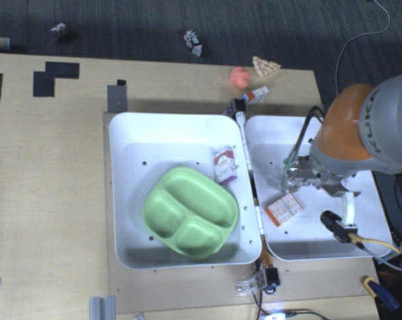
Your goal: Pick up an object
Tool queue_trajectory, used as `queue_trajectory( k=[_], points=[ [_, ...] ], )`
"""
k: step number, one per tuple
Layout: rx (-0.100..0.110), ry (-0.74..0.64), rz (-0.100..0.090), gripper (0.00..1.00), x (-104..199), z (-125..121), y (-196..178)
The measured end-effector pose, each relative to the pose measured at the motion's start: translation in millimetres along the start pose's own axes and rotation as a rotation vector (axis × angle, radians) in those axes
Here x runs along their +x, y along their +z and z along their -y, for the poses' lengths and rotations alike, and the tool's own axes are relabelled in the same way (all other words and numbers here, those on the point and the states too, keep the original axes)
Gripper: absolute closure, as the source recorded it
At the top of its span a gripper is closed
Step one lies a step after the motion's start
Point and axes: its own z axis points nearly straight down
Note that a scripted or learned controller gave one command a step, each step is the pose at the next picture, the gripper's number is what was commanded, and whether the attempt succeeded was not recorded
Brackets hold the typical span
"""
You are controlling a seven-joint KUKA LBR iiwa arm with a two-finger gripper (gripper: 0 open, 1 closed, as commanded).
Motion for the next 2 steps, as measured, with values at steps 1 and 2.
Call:
queue_trajectory(
  k=[1, 2],
  points=[
    [0.0, 0.0, 0.0, 0.0, 0.1, 0.1, 0.1],
    [0.01, -0.002, -0.001, 0.0, -6.3, -78.3, 14.7]
  ],
)
